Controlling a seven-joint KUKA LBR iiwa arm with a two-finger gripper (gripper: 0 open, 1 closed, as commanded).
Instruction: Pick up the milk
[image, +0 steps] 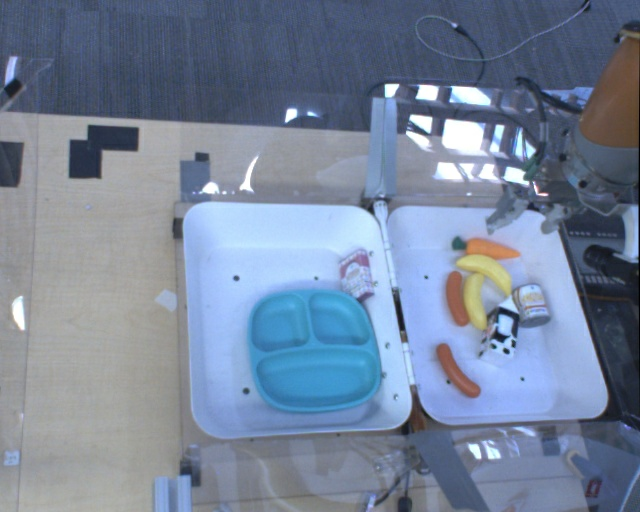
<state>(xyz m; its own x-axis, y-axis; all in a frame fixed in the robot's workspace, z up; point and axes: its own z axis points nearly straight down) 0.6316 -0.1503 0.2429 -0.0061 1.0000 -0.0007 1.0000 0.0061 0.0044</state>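
A boxy, cow-patterned milk carton (503, 334) is seen well below the gripper (524, 210), whose thin metal fingers are spread, holding nothing.

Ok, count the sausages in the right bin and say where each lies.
2. One sausage lies left of the bananas; the other sausage lies nearer the bin's front, left of the milk.
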